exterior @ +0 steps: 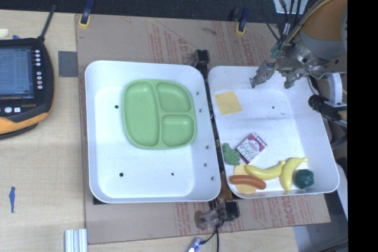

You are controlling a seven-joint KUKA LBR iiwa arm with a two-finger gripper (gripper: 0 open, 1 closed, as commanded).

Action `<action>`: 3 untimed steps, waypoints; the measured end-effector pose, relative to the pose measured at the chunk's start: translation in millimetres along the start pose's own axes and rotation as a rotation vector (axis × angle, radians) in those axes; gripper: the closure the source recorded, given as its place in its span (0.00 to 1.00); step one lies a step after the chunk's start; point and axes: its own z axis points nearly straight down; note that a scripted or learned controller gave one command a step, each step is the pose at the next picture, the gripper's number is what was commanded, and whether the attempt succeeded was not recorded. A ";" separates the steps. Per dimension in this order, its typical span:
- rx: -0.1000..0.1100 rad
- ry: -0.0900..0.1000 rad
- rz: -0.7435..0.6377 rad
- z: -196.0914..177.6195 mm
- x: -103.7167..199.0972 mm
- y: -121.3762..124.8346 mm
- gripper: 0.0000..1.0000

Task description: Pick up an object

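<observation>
The gripper (273, 78) hangs over the far edge of the right bin (277, 115), at about twelve o'clock of that bin's floor. Its two grey fingers are spread apart, one tip toward nine o'clock and the other toward three, with bare white plastic showing between them and nothing held. Above the fingers sits the metal wrist block with dark cables looping up over it, and beyond that the arm (326, 15) climbs toward one o'clock, its orange band broad and rounded at the picture's upper right.

Nearest the tool, at about seven o'clock from it, a flat pale yellow square (228, 102) like a cheese slice lies on the bin floor, well clear of the fingertips. The other items bunch in the bin's near end, toward six o'clock. A small packet (251, 146) in red and white lies tilted, with a green broccoli-like piece (230, 154) just beside it at eight o'clock. Below them a red-orange hot dog (247, 183) touches a yellow banana (266, 172), and a second yellow banana (290, 170) curves upward at three o'clock of the first. A dark green round piece (304, 179) sits at the second banana's lower right.

At nine o'clock, the left bin (106, 174) holds a light green divided plate (158, 113) with three compartments. Farther left on the bench rests a handheld control pendant (20, 85) with a screen and orange trim.
</observation>
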 end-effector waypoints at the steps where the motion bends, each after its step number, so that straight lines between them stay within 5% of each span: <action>1: 0.003 -0.001 -0.001 106.1 2.3 -12.9 0.00; 2: -0.002 0.000 0.004 114.9 -52.6 23.9 0.00; 3: 0.001 0.000 -0.002 115.6 9.2 -30.9 0.00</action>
